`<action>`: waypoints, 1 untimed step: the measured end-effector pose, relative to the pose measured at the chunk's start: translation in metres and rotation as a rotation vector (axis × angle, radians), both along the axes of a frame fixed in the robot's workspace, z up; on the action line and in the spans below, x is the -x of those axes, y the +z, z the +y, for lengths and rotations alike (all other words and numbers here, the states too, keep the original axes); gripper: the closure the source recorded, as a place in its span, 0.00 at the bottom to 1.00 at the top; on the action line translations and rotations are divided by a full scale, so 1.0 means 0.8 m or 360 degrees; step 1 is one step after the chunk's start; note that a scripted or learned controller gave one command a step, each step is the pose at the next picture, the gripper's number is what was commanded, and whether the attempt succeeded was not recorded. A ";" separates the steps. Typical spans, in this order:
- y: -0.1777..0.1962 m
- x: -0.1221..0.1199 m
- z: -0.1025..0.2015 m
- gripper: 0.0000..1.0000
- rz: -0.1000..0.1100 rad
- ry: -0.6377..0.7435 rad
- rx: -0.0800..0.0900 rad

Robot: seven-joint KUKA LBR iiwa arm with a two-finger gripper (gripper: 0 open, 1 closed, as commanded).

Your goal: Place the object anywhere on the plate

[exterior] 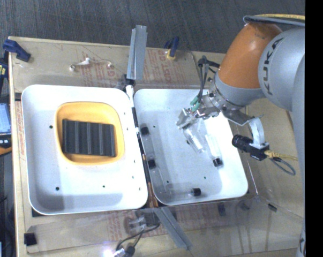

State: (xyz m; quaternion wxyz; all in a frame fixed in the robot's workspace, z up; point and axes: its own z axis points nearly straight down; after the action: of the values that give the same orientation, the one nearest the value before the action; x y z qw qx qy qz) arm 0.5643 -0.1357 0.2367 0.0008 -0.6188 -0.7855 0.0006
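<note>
A wooden bench carries two shallow white bins side by side, smooth, glossy and round-cornered. In the left bin a yellow plate, a rounded rectangle with a raised rim, lies toward the far edge. On its middle lies the task's object, a dark ribbed block, flat, matte and grooved in parallel strips; it appears to sit wholly inside the rim. In the right bin the gripper, made of clear, glassy plastic, hangs over the middle toward the bin's right edge. How far open it is cannot be told, and nothing can be seen in it. The block looks placed, so the sensible step is probably to lift the gripper straight up, clear of the bin walls, without sweeping toward the plate. The grey arm, with its glossy orange band, reaches in over the bench's far right corner. Blue clamps grip the far edge.
</note>
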 end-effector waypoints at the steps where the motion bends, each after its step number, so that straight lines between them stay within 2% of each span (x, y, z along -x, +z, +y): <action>1: -0.026 -0.022 0.121 1.00 0.0004 0.0447 -0.0002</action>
State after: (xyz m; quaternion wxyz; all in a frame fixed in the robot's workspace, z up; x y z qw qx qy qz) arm 0.5817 -0.0392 0.2160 0.0020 -0.5028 -0.8644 0.0011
